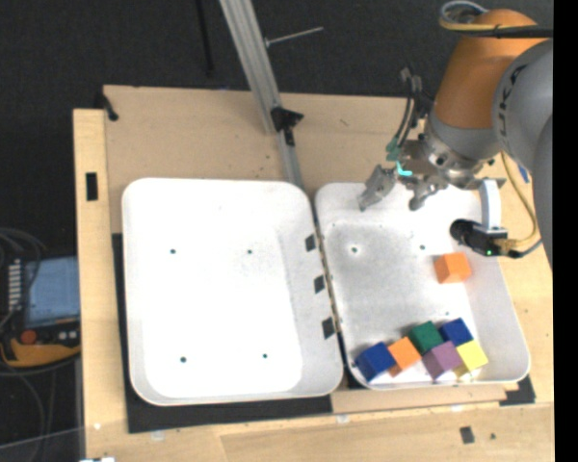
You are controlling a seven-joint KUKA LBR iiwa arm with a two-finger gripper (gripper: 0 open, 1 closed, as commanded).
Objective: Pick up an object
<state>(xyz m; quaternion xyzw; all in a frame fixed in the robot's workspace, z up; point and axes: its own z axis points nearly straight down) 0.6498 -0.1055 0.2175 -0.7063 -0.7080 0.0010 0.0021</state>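
The arm [506, 65] is a thick rounded grey body with a broad orange band above the wrist. Below the band sits a darker grey metal flange, with thin black cables running along its side and a small teal-green light. The gripper [397, 192] is grey metal — two short fingers [375, 190]. A white bracket with a black module hangs beside it.

Even overhead light, bright bins [212, 200], seemingly soft focus.
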